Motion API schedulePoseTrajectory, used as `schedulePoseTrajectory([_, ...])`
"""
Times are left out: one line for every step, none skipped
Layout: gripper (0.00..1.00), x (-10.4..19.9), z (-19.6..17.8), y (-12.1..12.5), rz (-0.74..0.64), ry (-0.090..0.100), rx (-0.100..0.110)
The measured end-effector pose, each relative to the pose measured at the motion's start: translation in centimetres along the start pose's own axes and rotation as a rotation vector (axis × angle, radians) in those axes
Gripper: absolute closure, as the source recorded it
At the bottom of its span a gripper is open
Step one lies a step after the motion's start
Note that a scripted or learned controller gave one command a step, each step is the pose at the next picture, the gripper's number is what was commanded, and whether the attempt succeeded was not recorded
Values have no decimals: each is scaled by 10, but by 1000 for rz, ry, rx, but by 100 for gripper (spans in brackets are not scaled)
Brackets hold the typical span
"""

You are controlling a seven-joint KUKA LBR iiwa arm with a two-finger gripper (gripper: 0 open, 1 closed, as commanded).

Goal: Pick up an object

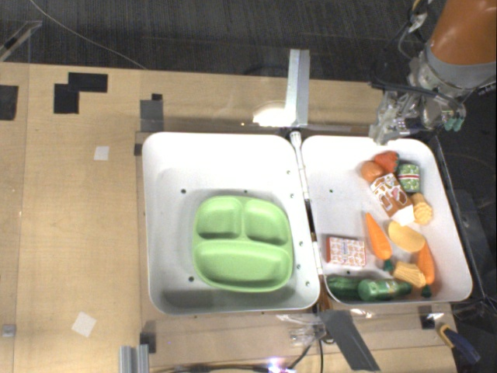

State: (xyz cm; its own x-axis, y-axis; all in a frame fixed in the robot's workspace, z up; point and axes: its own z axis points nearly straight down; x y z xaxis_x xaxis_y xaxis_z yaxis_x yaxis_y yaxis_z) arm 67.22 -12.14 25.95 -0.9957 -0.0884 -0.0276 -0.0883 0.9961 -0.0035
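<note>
Right bin: toy food crowded along its right and near sides. Nearest: green bottle lying flat on the near wall, corn cob just behind. Then red patterned box, carrot, yellow chip. Farther back: snack packet, green can, tomato.

Left bin: green three-compartment tray, sitting centre.

Metal post stands behind the divider. Gripper hangs over the right bin's far edge; can't tell the finger state, nothing seen in it.
</note>
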Motion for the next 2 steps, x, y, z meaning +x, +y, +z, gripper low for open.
schedulePoseTrajectory([100,-3,-14,1,-2,-13,2])
schedulePoseTrajectory([100,-6,-29,1,-4,-26,3])
